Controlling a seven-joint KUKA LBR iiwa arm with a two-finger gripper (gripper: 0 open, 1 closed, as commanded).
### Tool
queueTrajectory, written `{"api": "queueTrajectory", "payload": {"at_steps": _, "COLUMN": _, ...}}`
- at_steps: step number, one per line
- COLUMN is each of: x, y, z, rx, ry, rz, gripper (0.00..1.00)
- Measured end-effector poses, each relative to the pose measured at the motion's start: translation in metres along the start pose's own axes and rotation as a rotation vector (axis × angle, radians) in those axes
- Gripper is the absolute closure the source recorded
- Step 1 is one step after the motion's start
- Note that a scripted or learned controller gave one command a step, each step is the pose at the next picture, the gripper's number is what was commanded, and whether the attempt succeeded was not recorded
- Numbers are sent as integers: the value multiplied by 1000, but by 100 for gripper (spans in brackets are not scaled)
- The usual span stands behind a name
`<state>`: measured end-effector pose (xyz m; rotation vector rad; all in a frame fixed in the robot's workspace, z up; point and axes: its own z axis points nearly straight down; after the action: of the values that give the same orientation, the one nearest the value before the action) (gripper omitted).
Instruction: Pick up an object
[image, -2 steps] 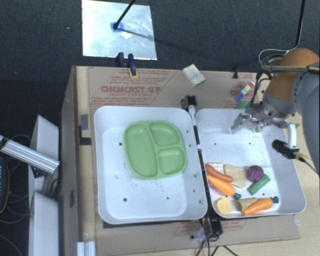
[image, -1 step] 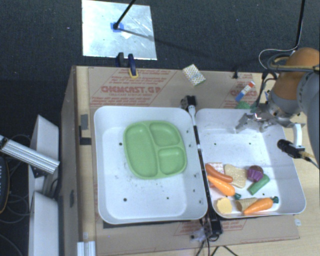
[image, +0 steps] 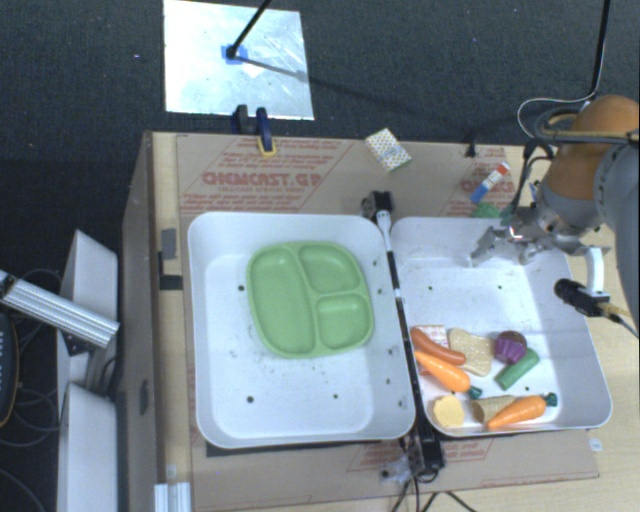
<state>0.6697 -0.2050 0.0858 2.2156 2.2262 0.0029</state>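
The table (image: 330, 165), topped with printed brown board, carries two shallow white bins side by side. The left bin (image: 225, 400) holds a green divided plate (image: 308, 298) near its middle. The right bin (image: 480, 300) is bare across its far half, with all the toy food crowded into the near corner. The grey arm (image: 590, 180) with its orange band reaches in from the right, and its claw (image: 500, 243) hangs over the far edge of the right bin, well apart from the pile; whether it is released or clenched cannot be told from here, and nothing is seen in it. In the pile lie two orange carrots (image: 440, 360) by the divider, a pale cracker (image: 472, 348) beside them, a third carrot (image: 520, 409) near the front rim, a green piece (image: 517, 371), a purple piece (image: 510, 346) and a small yellow piece (image: 449, 410). The likely trouble is the crowding: the pieces touch or overlap, so a descent onto one could nudge its neighbours, pinch two at once, or close on air. Those against the divider and front rim leave little room for the claw, which could strike the bin wall.
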Motion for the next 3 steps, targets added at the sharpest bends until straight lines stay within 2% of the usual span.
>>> {"api": "queueTrajectory", "payload": {"at_steps": 3, "x": 0, "y": 0, "z": 0, "rx": 0, "ry": 0, "rz": 0, "gripper": 0}}
